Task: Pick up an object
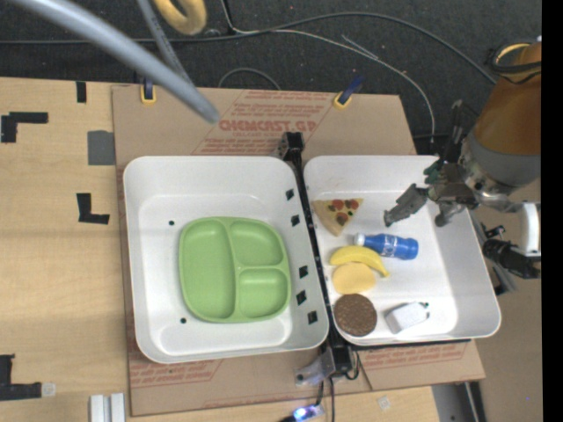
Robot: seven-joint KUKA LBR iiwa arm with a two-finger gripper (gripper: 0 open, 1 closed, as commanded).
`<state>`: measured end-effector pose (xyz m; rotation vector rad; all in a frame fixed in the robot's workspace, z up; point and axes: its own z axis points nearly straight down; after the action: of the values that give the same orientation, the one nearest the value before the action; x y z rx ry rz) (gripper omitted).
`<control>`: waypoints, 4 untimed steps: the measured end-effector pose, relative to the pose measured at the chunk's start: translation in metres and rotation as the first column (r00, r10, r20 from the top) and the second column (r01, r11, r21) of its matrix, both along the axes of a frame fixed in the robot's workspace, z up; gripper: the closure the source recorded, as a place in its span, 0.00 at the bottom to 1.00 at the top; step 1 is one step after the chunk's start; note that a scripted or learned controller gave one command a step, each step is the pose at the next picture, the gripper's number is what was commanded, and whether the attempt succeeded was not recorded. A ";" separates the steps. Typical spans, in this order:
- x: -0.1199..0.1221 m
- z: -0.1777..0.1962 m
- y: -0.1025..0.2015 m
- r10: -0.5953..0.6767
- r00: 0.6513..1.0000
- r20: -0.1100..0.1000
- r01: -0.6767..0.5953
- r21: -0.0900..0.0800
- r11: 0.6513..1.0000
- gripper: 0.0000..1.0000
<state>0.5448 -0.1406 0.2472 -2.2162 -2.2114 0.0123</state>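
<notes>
The right bin holds a pizza slice, a blue bottle lying on its side, a yellow banana over a pale yellow round piece, a brown round cookie and a small white object. My gripper hangs over the right bin's upper right part, just above and right of the blue bottle. Its dark fingers point left and down with nothing between them.
The left bin holds a green divided plate. A black divider runs between the two bins. The arm's orange band and grey wrist reach in over the right bin's right rim. Cables lie on the dark surface behind the bench.
</notes>
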 end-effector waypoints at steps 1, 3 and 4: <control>0.002 0.006 0.000 0.003 1.000 0.011 -0.003 -0.002 1.000 0.00; -0.006 -0.087 0.014 0.003 1.000 0.007 -0.003 -0.001 1.000 0.00; -0.001 -0.142 0.007 0.002 1.000 0.007 -0.002 -0.002 1.000 0.00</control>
<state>0.5441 -0.1341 0.1053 -2.2183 -2.2183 0.0059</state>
